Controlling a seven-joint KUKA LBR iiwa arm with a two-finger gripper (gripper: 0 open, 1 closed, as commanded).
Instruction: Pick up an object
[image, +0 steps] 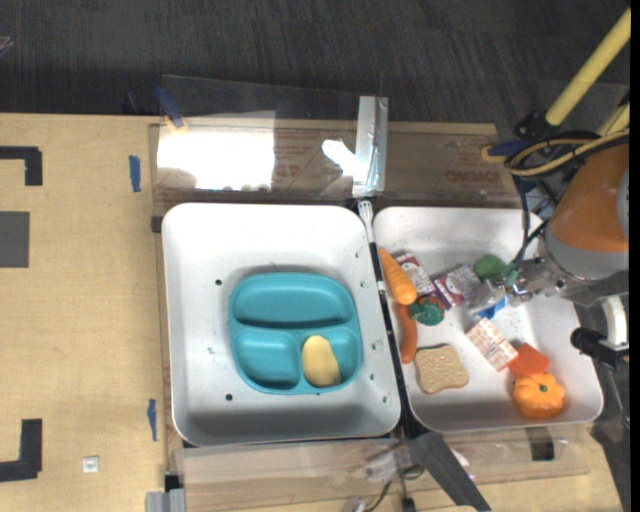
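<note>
Two shallow white bins are sitting side by side across the middle of the frame, on a bench of pale board. The left bin (190, 330) is holding a teal divided tray (262, 300), and a yellow potato-shaped toy (320, 360) is lying in the tray's lower right compartment. The right bin (580, 405) is carrying a scatter of small play-food pieces: an orange carrot (399, 281) is lying against the bin's left wall, with a slimmer orange-red piece (408, 336) just below it, and a slice of toast (441, 369) is resting near the lower edge. A small dark green item (428, 313) is sitting between the carrot and a crinkled wrapper (459, 284), a red and white packet (490, 343) is lying toward the centre, and an orange pumpkin (539, 394) is sitting in the lower right corner with a red-orange piece touching its top. The arm is reaching in from the right edge, its orange band showing at the upper right, and the gripper (512, 285) is hovering low over the clutter beside a green object (489, 266); whether the tool is spread or pressed together, I cannot tell. A clear plastic sheet (260, 150) is standing behind the bins at the top.
</note>
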